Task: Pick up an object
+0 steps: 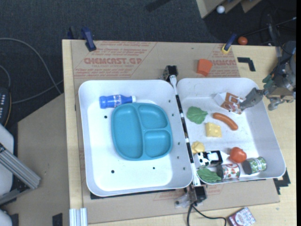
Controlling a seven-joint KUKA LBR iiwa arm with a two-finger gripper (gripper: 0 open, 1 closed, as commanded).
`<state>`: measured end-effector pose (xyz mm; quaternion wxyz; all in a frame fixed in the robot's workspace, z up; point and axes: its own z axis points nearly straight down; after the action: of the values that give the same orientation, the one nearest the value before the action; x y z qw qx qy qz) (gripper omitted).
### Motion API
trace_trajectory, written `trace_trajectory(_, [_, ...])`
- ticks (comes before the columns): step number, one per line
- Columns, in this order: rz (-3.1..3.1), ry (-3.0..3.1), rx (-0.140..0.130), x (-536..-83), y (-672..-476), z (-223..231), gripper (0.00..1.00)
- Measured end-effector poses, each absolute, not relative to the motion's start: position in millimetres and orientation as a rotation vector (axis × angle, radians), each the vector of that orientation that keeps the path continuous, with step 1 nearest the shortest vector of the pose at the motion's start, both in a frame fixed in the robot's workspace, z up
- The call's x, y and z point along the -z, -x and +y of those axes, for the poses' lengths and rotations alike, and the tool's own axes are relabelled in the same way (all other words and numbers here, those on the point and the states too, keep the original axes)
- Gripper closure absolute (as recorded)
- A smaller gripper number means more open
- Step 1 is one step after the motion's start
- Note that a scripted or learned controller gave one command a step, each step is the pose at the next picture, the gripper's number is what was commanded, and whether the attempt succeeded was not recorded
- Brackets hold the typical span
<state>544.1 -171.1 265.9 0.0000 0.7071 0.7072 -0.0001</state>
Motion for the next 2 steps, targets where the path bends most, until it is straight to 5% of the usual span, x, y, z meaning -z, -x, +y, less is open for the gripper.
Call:
trace_trajectory(1, [2.224,-2.223,0.002,-114,-577.8,-141,0.0])
trace_trajectory(2, [2.225,-2.223,0.002,-84,-558.2,-105,0.0])
